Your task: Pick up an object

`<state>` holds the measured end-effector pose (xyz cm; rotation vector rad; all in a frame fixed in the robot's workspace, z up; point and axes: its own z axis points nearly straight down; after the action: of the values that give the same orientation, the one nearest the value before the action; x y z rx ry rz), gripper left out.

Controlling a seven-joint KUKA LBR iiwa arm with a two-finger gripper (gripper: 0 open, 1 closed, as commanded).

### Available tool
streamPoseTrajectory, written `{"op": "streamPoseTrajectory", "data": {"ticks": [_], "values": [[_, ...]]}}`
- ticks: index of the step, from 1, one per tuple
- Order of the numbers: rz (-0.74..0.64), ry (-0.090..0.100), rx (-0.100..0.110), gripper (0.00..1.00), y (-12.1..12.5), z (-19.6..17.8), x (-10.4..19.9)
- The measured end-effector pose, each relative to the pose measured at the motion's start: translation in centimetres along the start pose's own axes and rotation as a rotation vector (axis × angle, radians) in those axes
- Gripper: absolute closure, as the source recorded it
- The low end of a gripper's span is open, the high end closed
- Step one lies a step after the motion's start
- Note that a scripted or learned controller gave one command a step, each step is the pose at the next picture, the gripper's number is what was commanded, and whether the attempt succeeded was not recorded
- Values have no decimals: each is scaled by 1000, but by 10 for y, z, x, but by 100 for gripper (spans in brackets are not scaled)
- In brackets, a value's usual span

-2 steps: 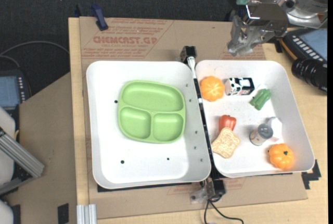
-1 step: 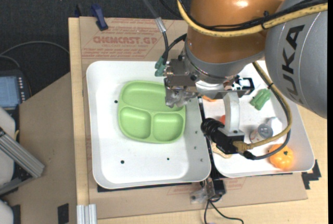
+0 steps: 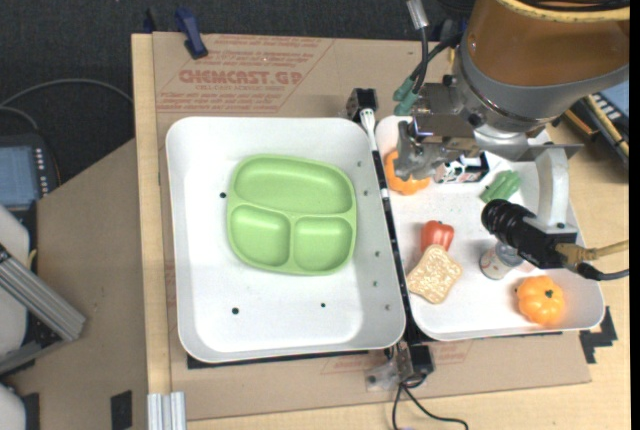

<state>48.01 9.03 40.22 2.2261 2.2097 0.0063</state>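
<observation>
1. The gripper (image 3: 413,161) sits low over the far-left part of the right bin (image 3: 575,316), close to the wall it shares with the left bin (image 3: 190,248); the arm (image 3: 545,8) covers the bin's far-right corner.
2. An orange object (image 3: 405,184) lies right under the gripper, touching or nearly touching it. Whether it is clamped cannot be told, and most of it is hidden, so its long axis cannot be read.
3. A red pepper-like piece (image 3: 436,235) lies near the bin's middle, its long axis running roughly from far edge to near edge.
4. Just beside it, towards the near edge, lies a tan cracker-like piece (image 3: 433,276), set cornerwise like a diamond.
5. A small orange pumpkin (image 3: 540,300) sits by the near-right corner.
6. A green piece (image 3: 501,185) lies slantwise near the far-right side, partly under the arm.
7. The left bin holds a green divided plate (image 3: 292,214) at its middle, the single large compartment towards the far edge.
8. The cardboard (image 3: 260,68) under the bins carries red print, seemingly "CHEMCAST"; the smaller lines are too blurred to read.
</observation>
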Motion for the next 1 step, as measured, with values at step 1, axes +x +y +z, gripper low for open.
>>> {"op": "streamPoseTrajectory", "data": {"ticks": [1], "values": [[-15, -1, 20, 100, -5, 114, 82]]}}
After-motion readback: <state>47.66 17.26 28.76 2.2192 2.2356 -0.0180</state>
